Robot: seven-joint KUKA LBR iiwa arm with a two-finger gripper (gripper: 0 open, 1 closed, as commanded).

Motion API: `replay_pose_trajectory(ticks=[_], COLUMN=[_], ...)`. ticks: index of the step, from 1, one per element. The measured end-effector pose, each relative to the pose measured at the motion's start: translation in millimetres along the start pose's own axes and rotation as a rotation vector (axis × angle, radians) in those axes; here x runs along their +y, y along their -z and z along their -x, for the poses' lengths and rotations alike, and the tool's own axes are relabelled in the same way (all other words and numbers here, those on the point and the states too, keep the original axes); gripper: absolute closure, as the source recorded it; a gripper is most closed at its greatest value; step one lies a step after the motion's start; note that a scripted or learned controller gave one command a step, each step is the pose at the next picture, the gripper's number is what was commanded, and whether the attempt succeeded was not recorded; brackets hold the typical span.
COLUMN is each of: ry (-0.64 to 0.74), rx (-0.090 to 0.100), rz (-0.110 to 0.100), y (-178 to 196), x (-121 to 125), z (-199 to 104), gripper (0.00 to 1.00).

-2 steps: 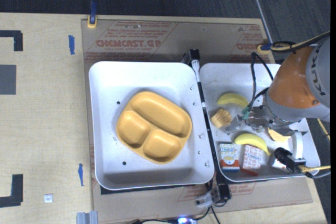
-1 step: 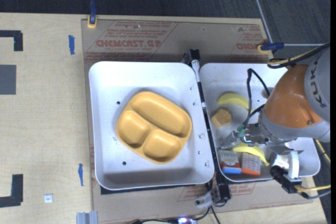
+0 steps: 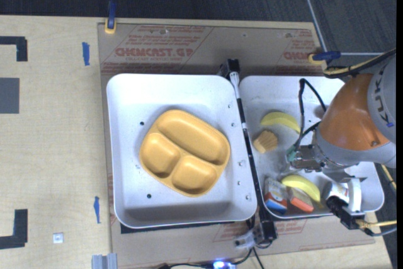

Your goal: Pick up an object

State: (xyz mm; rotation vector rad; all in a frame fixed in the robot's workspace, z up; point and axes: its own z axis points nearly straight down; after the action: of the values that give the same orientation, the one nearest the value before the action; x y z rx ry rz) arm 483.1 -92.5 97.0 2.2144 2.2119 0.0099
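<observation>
Left bin [image 3: 119, 135]: holds a yellow three-compartment tray [image 3: 183, 152], lying flat and slightly turned, apart from the bin walls.

Divider between the bins, with a black clamp [image 3: 232, 66] at its far end.

Right bin [image 3: 252, 88]: holds the candidate objects. Toward the far side lies a yellow banana [image 3: 281, 121]; just beside it, nearer the divider, sits a small tan block [image 3: 265, 142]. Toward the near wall a second banana [image 3: 302, 186] rests against a cluster of small items, among them an orange carrot-like piece [image 3: 301, 204] and a blue-and-red piece [image 3: 276, 203], too crowded to name further.

Gripper [image 3: 306, 162]: low over the right bin, between the two bananas and just above the near one; the wrist hides the fingertips, so whether it is wide, narrow or holding anything cannot be told.

Judgement: the step in hand appears to be the descent onto a target, most likely the near banana. A good grasp would close across the banana's narrow width near its middle, clear of the adjacent clutter, since a closure along its curve or on a neighbour would probably slip.
</observation>
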Motion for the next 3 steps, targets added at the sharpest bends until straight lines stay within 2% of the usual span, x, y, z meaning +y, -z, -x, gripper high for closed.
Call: replay_pose_trajectory(ticks=[1,2,3], ry=[0.000,0.001,0.000], rx=[0.000,0.005,0.001], rz=[-0.001,-0.010,-0.003], y=[-0.1,-10.9,-0.1], x=[-0.2,-3.0,-0.8], z=[0.0,-0.4,0.4], gripper=[0.00,0.00,1.00])
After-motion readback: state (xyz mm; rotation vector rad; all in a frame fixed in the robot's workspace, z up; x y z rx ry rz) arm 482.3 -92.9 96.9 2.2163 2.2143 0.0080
